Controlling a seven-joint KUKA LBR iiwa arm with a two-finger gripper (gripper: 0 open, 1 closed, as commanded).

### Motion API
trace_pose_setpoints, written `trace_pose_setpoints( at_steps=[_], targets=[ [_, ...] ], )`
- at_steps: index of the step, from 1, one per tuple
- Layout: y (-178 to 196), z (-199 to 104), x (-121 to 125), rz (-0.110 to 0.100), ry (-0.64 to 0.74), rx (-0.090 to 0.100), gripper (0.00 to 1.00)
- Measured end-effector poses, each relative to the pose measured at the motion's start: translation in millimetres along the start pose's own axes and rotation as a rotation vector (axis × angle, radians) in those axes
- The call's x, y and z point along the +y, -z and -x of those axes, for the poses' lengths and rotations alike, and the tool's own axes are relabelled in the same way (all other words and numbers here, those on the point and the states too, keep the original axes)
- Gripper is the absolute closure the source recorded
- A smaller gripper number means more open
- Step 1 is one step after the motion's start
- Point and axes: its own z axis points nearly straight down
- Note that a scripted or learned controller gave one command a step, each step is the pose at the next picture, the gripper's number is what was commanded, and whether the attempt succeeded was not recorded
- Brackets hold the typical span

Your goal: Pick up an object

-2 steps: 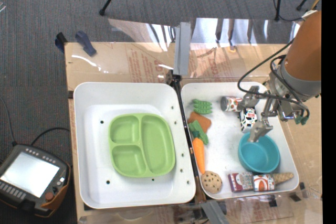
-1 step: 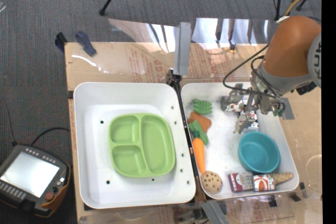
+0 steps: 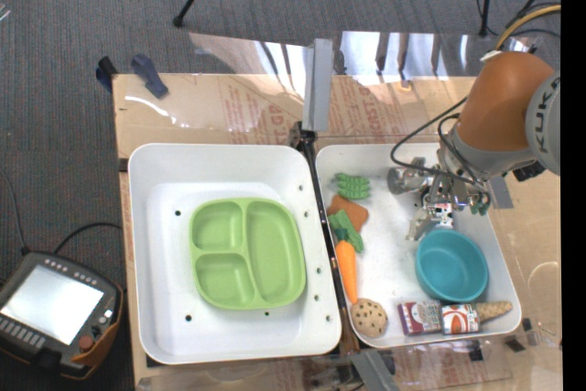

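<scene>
hovering low over the right bin (image 3: 505, 263), with the fingers (image 3: 430, 220) pointing down at bare white floor; cannot tell whether spread or pressed together, too small and cluttered under the wrist. nothing seen between them.

just below and to the camera-right of the fingers, nearly touching: a teal bowl (image 3: 451, 266), upright, open side up. probably the nearest candidate. looks like light, stiff plastic with a smooth, slippery wall; best taken by the rim, one finger inside and one outside, on the edge closest to the fingers. likely to skate or tip if pushed from the side.

farther below, along the bin's near wall: a small red carton (image 3: 430, 318) lying flat, a cone-shaped piece (image 3: 493, 310) beside it, and a cookie (image 3: 369, 317) in the corner. all seemingly light toy food; the carton flat-sided and easy to pinch across its narrow width.

to the camera-left of the fingers, well apart: a carrot (image 3: 348, 266) with green top, an orange-brown piece (image 3: 351, 210) and a green pea pod (image 3: 353, 187). carrot probably rigid, round, prone to roll; best pinched across the middle.

farthest out, in the left bin (image 3: 146, 188): a green divided plate (image 3: 247, 253), broad and flat, awkward except at its lip.
</scene>
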Motion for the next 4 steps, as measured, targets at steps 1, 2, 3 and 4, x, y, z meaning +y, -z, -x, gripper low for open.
trace_pose_setpoints(
  at_steps=[1,2,3,4],
  targets=[
    [-18.4,-87.8,-44.0,0.001,-0.019,0.001,0.00],
    [-17.2,-23.6,-38.7,0.000,-0.057,-0.003,0.00],
    [-17.3,13.5,28.7,0.001,0.046,-0.003,0.00],
    [-16.3,0.4,90.6,-0.004,-0.073,-0.004,0.00]
  ],
)
